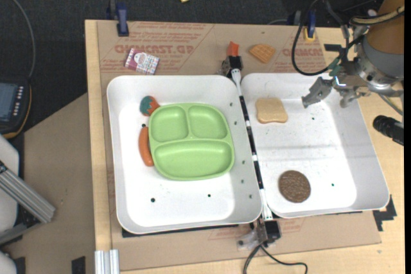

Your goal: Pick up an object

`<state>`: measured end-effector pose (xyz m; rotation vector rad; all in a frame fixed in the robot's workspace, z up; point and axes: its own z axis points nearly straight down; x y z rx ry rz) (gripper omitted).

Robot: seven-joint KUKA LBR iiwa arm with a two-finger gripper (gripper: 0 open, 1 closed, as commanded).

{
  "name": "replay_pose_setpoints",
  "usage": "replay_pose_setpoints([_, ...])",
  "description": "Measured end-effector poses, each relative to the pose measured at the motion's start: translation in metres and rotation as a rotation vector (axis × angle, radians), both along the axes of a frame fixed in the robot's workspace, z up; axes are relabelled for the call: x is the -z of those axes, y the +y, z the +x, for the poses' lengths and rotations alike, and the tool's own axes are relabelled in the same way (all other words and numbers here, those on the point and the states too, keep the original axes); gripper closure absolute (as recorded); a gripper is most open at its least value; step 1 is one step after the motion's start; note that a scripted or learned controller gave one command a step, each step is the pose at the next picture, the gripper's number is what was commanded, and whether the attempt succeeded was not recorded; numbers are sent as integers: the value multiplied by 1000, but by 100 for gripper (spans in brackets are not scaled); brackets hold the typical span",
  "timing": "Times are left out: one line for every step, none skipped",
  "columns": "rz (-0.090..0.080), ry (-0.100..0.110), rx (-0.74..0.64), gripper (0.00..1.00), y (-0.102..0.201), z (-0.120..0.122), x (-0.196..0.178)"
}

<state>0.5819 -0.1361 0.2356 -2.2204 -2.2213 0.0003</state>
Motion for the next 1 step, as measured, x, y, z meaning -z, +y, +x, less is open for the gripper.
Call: replay_pose_setpoints([3,4,-1,0,30,47,153])
